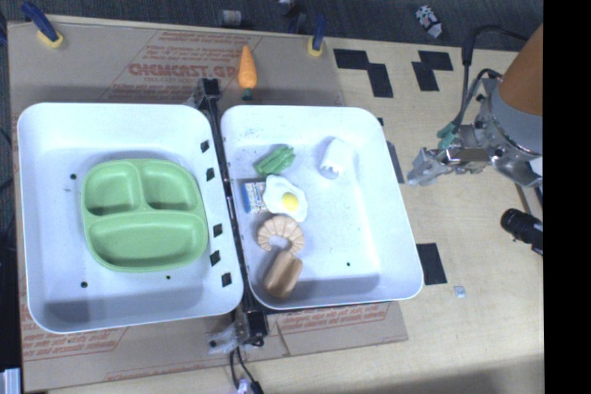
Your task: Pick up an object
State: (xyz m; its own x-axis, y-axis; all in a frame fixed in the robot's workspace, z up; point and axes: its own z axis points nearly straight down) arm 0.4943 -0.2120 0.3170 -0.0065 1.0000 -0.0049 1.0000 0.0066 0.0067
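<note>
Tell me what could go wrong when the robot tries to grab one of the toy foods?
The fried egg, shrimp and hot dog lie packed together in the right bin, so the tool might bump one while reaching for another. They also sit near the bin's left wall, which could block a finger. The egg looks flat, so it may slip out.

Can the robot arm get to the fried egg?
Probably yes. The egg lies uncovered in the right bin, with nothing above it, and the gripper sits just outside that bin's right side.
</note>
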